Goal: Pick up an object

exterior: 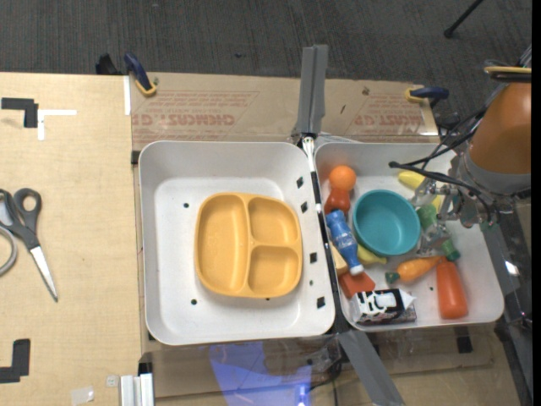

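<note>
Hovering over right side of right bin (486, 311), gripper (452, 211) pointing down; can't tell finger state from this angle. Sitting just left of gripper: teal bowl (385, 222). Lying just near of it: small carrot (417, 268) and orange-red bottle (450, 290). Lying further left: blue bottle (343, 239), orange-topped bottle (340, 188). Resting at near edge: black-and-white toy (383, 304). Sitting in left bin (161, 252): yellow divided plate (248, 245). Lying far left on bench: scissors (30, 235).
</note>
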### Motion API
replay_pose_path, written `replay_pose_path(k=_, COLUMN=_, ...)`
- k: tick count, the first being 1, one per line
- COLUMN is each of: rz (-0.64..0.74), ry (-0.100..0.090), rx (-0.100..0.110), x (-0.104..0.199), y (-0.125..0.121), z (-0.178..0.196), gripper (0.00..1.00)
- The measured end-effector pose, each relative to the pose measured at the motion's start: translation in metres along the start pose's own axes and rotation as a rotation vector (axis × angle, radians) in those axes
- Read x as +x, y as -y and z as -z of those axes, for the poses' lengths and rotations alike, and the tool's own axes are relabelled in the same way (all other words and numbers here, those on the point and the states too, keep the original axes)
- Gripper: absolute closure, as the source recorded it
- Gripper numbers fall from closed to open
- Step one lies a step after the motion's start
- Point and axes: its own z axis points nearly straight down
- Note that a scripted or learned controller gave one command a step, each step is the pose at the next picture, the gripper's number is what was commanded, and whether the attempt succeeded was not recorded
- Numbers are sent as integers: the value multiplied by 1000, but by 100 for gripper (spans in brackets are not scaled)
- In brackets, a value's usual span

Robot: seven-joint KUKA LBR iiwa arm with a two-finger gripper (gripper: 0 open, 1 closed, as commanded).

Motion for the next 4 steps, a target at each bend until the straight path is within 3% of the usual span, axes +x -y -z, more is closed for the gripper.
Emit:
replay_pose_path(k=1, rz=-35, ry=-26, rx=-7, x=-66, y=8, z=2, gripper=0)
replay_pose_path(k=2, rz=-34, ry=4, rx=0, x=-71, y=8, z=14, gripper=100)
replay_pose_path(k=3, rz=-35, ry=-12, rx=-2, x=-69, y=8, z=15, gripper=0)
replay_pose_path(k=4, rz=-37, ry=-1, rx=0, x=-31, y=8, z=0, gripper=0)
